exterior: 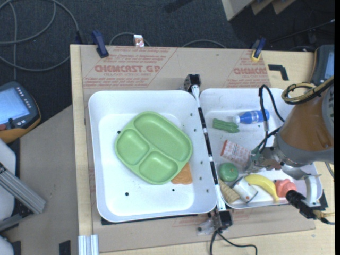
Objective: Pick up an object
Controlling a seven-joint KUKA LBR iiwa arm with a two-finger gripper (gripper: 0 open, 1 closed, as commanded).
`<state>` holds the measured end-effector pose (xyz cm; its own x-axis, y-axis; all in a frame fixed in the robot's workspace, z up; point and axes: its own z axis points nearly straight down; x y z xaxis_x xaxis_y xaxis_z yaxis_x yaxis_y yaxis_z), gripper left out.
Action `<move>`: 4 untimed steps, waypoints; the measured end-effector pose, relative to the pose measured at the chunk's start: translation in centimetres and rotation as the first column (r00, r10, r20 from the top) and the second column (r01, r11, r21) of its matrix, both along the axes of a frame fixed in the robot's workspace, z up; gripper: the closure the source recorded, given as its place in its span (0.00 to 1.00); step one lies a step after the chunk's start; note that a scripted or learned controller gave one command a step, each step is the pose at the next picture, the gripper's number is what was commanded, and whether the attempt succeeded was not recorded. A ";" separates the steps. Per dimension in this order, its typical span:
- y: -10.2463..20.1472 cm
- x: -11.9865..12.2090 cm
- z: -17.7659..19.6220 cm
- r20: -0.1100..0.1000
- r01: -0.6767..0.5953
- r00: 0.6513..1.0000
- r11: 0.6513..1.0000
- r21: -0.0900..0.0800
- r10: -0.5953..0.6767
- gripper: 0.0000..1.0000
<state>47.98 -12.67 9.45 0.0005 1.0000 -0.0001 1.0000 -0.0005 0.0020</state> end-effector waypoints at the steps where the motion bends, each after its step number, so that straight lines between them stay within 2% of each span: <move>1: -2.9 3.8 5.8 0.006 -0.001 1.000 1.000 -0.005 0.001 1.00; 2: -2.7 3.6 5.5 -0.001 -0.001 1.000 1.000 -0.001 0.001 0.00; 3: -8.0 3.9 6.9 0.002 0.002 1.000 1.000 -0.004 -0.002 0.00; 4: -7.2 2.4 0.6 -0.001 -0.001 1.000 1.000 -0.002 0.001 0.00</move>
